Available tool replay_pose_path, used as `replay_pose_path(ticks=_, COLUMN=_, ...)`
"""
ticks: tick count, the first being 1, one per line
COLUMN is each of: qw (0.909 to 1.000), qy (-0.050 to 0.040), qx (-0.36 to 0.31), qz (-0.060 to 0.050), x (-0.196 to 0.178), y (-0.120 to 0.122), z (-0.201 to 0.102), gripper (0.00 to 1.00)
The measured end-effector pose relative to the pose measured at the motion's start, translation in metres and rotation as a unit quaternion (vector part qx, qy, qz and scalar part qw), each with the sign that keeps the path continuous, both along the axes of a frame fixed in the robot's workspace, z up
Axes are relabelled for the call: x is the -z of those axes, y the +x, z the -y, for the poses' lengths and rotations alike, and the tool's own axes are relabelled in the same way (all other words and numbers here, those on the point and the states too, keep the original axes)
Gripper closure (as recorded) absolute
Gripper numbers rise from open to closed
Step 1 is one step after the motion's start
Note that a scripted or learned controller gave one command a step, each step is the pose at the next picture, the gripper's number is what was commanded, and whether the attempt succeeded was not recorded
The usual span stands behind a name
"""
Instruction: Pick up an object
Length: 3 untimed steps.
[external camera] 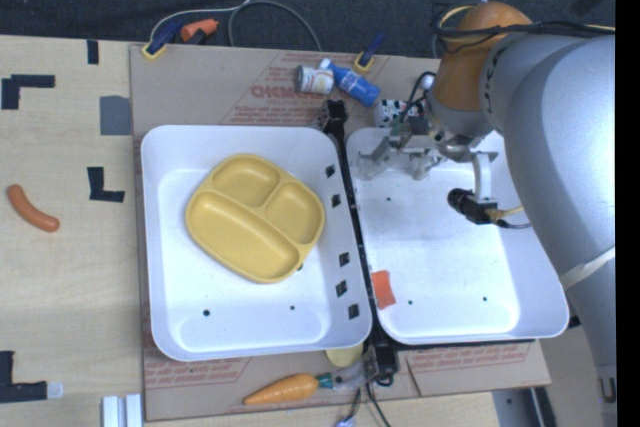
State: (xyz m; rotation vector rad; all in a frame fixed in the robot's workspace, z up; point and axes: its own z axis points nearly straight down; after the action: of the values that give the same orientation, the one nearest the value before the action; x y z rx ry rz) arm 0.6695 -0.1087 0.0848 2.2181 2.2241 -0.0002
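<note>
Hand point(400, 155) low at right bin's point(540, 310) far rim; grip state unclear. Bare floor nearward; yellow tray point(256, 215) well left.

Glossy yellow plastic tray point(256, 215); smooth white bins point(165, 245).

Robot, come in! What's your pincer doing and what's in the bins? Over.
Pincer low at right white bin's far left corner, nothing visibly held. Yellow divided plastic plate in left white bin. Small orange flat piece at right bin's near-left edge.
</note>
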Motion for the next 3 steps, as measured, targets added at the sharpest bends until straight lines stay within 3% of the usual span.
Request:
replay_pose_path(ticks=1, qw=1.0, qy=-0.0012, qx=0.001, qz=0.001, x=-0.001, y=-0.019, z=-0.012, gripper=0.0)
replay_pose_path(ticks=2, qw=1.0, qy=0.0002, qx=0.0, qz=0.001, x=-0.001, y=0.0, z=0.003, gripper=0.0)
replay_pose_path(ticks=3, qw=1.0, qy=-0.0012, qx=0.001, qz=0.001, x=-0.001, y=-0.013, z=-0.014, gripper=0.0)
